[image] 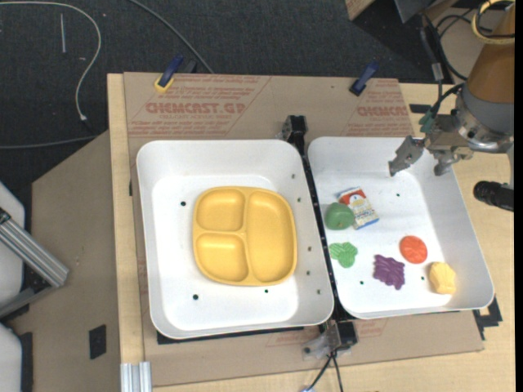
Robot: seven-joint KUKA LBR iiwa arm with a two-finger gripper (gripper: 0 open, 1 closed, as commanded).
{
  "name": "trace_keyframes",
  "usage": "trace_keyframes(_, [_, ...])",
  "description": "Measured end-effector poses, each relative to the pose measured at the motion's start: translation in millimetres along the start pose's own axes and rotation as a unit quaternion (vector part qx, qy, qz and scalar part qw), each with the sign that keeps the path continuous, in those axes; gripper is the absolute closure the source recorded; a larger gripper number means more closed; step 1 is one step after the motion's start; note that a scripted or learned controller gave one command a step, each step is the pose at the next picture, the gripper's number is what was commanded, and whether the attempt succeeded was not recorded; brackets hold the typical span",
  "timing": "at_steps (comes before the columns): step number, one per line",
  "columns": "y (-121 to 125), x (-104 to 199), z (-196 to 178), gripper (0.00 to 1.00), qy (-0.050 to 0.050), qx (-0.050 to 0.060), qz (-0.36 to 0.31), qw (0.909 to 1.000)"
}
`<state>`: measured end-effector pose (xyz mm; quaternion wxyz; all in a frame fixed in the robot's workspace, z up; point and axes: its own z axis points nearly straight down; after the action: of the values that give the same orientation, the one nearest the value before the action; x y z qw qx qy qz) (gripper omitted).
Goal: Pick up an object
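The things to pick lie together in the right bin (458,219): a small red and white carton (358,206) touching a dark green ball-like piece (337,216), a lighter green leafy piece (343,254), a purple bunch (390,270), a flat orange-red round piece (413,248) and a yellow lump (442,277) near the front right corner. The gripper (422,162) hangs over the back part of this bin, its two fingers spread apart with nothing between them, well apart from every piece. The risk I see: the carton and the green ball touch, so one finger may land on the neighbour and push both away. The flat round piece gives little height to catch, so the fingers may close above it. The left bin (155,178) bears a yellow divided plate (244,235).
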<state>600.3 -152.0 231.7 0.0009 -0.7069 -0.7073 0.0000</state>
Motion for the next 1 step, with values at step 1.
trace_keyframes(1, [5.1,0.7,42.8,0.0,0.0,0.002,0.0,1.0])
